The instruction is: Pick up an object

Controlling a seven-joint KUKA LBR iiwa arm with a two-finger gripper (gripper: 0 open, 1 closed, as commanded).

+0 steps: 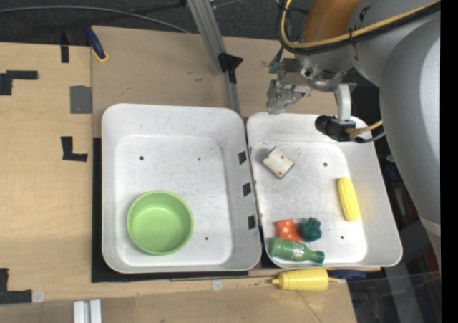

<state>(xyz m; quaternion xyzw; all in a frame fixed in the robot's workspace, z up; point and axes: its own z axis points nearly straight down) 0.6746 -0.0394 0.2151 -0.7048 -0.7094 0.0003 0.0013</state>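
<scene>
Here the pincer (280, 103) is hanging over the far rim of the right bin (372, 171), at the corner nearest the seam between the two bins. Its fingers are pointing down and sitting close together, with nothing showing between them; how wide the gap is cannot be told from this slant.

Just below the pincer, toward the camera, a small white block (278, 162) is lying tilted on the bin floor, apart from the fingertips. Farther toward the camera, and well apart from the pincer, an orange piece (287, 229) and a dark teal piece (311, 228) are sitting side by side, touching or nearly so. Right in front of them a green bottle (295, 251) is lying on its side against the near wall. A corn cob (348, 198) is lying to the pincer's lower right, near the bin's outer wall.

To the lower left of the pincer, across the seam, a green bowl (160, 222) is resting upright in the near part of the left bin (172, 128). A yellow bottle (303, 280) is lying on the bench (43, 193) just outside the right bin's near rim.
</scene>
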